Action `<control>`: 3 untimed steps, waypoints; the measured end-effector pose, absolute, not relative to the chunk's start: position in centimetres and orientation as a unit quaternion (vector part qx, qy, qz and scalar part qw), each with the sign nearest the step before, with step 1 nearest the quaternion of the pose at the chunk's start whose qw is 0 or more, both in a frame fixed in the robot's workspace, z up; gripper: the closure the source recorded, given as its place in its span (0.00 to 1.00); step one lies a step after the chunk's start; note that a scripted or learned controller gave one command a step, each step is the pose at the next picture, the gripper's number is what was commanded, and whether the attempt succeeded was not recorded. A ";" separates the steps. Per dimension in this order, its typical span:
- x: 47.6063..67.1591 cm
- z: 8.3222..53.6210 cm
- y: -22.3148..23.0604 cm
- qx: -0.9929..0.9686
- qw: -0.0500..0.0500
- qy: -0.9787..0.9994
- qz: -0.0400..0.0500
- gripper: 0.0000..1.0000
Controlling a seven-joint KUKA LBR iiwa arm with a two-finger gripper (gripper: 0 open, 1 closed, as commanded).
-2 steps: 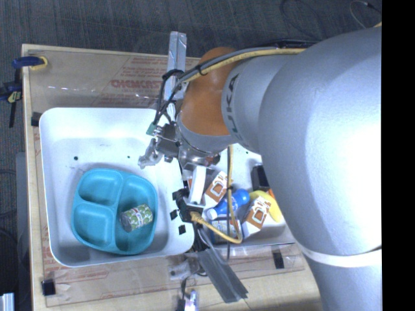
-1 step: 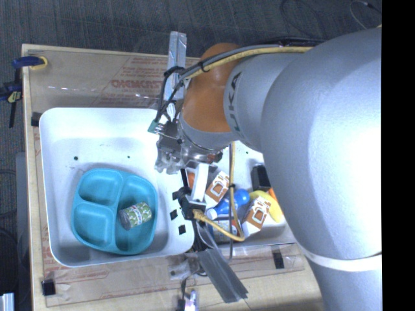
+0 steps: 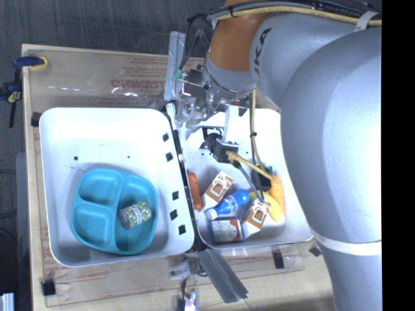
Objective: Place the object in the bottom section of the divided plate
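A blue divided plate [image 3: 97, 203] lies in the left bin [image 3: 65, 141]. A small green-patterned can [image 3: 135, 214] rests on its side on the plate's lower right part, close to the ridge between sections. My gripper [image 3: 187, 109] hangs at the far end of the right bin [image 3: 295, 229], next to the wall between the two bins and well apart from the plate and the can. Its fingertips are lost among dark fittings and glare. I see nothing held in it.
The right bin holds a clutter: an orange sausage [image 3: 193, 190], two small cartons [image 3: 219, 186], a blue bottle [image 3: 230, 203], a labelled jar [image 3: 225, 230] and an orange item [image 3: 277, 196]. The arm's grey bulk covers the right side.
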State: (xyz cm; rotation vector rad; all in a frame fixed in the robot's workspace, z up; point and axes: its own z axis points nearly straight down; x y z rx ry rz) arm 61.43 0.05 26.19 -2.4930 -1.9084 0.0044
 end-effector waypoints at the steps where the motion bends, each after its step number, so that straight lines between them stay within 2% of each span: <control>1: 65.6 23.3 -5.2 -0.807 0.001 -0.591 0.002 1.00; 2: 65.6 27.0 -11.8 -0.800 0.001 -0.600 0.001 1.00; 3: 65.7 24.4 -16.3 -0.762 0.002 -0.648 0.001 1.00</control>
